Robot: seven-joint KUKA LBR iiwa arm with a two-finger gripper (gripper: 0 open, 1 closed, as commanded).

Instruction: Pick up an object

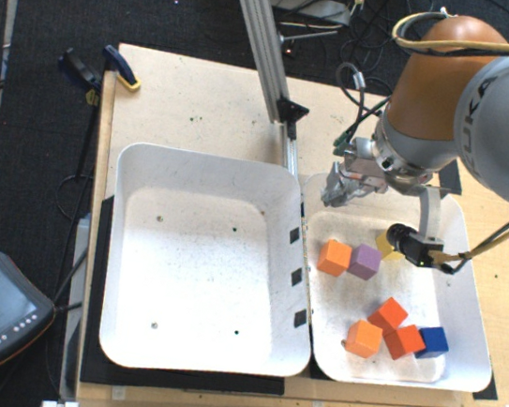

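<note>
Gripper (339, 193) hangs over the right bin's (467, 367) far left corner, nothing seen between its fingers. Orange cube (334, 257) and purple cube (364, 261) sit just below; more blocks (398, 333) cluster toward the near edge.

two white bins: the left bin (145, 172) is finely speckled with dark dots. the right bin (470, 349) has an orange cube (335, 256) touching a purple cube (364, 261), a yellow block (385, 242) (mostly hidden), three more orange cubes (386, 327) and a blue cube (433, 341). the arm (497, 101) is grey with an orange band.
</note>
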